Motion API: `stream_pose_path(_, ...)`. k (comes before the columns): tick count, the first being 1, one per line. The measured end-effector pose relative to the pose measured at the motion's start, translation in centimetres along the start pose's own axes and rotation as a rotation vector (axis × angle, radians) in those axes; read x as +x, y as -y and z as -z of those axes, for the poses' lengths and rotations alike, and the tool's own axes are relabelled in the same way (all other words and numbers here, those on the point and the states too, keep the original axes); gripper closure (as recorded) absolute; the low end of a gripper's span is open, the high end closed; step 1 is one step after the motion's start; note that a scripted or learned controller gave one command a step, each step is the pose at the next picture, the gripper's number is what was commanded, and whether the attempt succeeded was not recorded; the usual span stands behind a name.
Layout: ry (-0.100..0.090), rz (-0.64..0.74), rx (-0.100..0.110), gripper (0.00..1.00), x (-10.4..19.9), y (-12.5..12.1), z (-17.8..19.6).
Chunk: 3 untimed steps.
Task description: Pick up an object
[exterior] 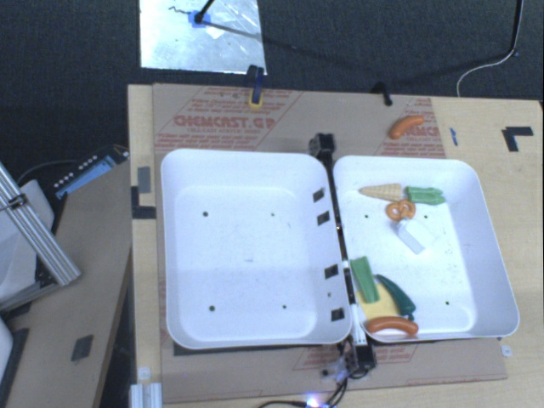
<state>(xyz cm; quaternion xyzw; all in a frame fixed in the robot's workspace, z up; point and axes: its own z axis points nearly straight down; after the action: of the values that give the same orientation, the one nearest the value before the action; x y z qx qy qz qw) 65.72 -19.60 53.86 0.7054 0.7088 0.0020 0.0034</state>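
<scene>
Objects: toy foods lie in the right bin [489,228]: a cone [379,192], green piece [425,196], orange ring [400,211], white block [410,239]; corn [380,294] and a sausage [391,326] near its front-left corner.
Left bin [246,245]: beside it, touching.
Counter [476,126]: another sausage [405,127] lies near the back edge.
Hand: state cannot be told.

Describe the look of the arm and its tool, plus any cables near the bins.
The arm's and the tool's colours, shape and markings cannot be told from this frame. What can be described is cabling: a thin white cable drops along the dark floor at upper right and curls toward the bench, and a thin black line slants across the floor beyond the left bin and right bin.
</scene>
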Motion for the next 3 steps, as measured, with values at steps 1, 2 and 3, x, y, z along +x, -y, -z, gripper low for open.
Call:
stream_pose_path(1,-0.001,-0.007,0.003,1.00,1.0,11.6,0.0)
stream_pose_path(2,0.000,-0.007,0.005,1.00,-1.1,14.5,-0.2)
stream_pose_path(3,-0.001,0.002,0.005,1.00,-0.9,6.0,-1.5)
